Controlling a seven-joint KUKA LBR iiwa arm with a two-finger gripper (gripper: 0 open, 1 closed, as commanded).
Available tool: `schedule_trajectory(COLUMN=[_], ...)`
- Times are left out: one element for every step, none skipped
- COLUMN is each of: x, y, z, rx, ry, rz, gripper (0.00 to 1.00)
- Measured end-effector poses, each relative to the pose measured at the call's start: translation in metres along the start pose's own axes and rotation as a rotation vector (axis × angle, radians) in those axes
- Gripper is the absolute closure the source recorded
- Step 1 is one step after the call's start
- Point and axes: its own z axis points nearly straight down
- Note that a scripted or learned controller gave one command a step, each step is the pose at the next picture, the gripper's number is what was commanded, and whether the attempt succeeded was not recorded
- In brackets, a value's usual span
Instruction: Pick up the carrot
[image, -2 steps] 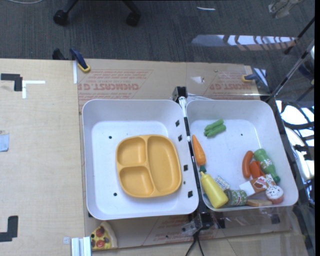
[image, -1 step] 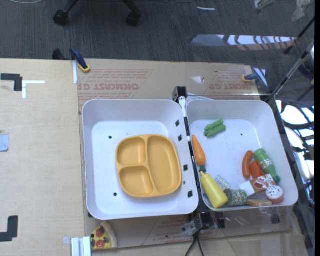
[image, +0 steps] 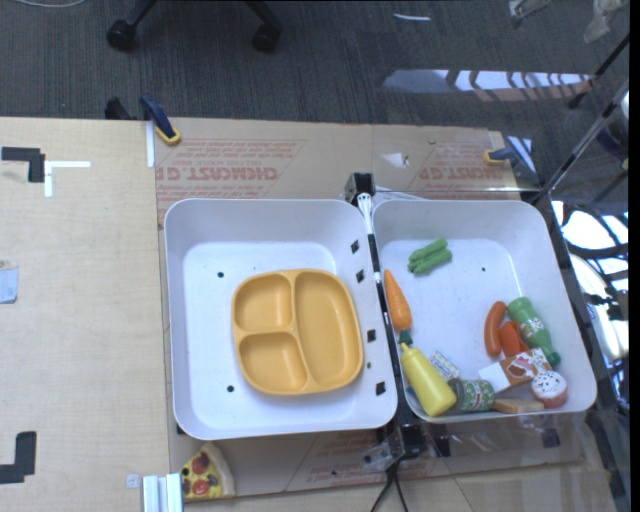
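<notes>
The carrot (image: 397, 301) lies tight against the right bin's (image: 535, 222) left wall, touching the yellow bottle (image: 427, 381), so a finger may strike the wall or snag the bottle; the gripper's state I cannot tell.

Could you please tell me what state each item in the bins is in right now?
carrot: lying against right bin's left wall
yellow bottle: lying on its side
green bottle: lying down
yellow plate: upright, compartments bare
green beans: lying flat
</notes>
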Motion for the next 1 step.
schedule_trajectory(x=[0.0006], y=[0.0014], z=[-0.0083], rx=[-0.005], ry=[-0.003], rz=[-0.002], gripper=[1.0])
